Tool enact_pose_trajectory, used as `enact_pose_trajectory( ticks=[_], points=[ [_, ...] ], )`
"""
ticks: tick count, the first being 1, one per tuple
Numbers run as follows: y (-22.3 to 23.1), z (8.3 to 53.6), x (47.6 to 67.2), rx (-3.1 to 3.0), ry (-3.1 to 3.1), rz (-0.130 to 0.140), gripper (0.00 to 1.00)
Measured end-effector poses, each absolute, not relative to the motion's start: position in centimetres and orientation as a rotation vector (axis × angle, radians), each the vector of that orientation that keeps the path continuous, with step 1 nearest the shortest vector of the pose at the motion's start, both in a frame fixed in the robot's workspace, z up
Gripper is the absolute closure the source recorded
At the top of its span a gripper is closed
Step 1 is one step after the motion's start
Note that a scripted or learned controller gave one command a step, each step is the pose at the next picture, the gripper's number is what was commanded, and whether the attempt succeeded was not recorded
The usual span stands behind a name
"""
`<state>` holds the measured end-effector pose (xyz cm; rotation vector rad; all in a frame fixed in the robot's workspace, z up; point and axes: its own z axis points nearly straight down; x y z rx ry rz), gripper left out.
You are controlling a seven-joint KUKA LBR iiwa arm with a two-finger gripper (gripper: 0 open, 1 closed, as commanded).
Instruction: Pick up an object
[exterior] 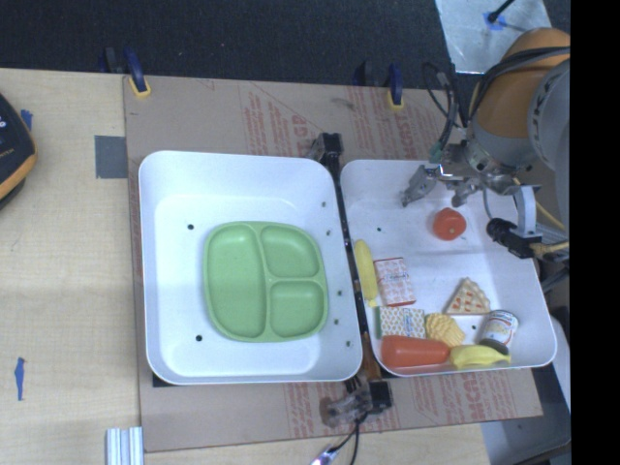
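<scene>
Camera view: the fingers [442,188] are spread apart over the far part of the right bin [407,177], pinching nothing. The red tomato [448,224] lies on the bin floor just below the 2 fingertips, apart from them, and clear of the other items.

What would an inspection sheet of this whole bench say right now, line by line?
Surface: cardboard-covered bench, two white bins side by side.
Job's things: right bin holds tomato, banana, can, sandwich wedge, red sausage.
Clutter: green divided plate in left bin.
Grippers: gripper above the tomato, jaws spread, holding nothing.
Cables: black ones by the arm.
Surroundings: blue clamps, dark floor.
</scene>
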<state>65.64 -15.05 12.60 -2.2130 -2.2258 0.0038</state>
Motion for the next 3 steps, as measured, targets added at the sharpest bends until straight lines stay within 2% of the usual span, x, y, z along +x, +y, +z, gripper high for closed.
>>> enact_pose_trajectory(
  ticks=[1,2,3],
  points=[
    [-21.3,13.0,65.4,-2.219,-2.224,0.002,0.0],
    [-16.2,11.1,63.6,-2.213,-2.226,0.005,0.0],
    [-19.8,9.2,64.6,-2.218,-2.224,0.003,0.0]
  ],
)
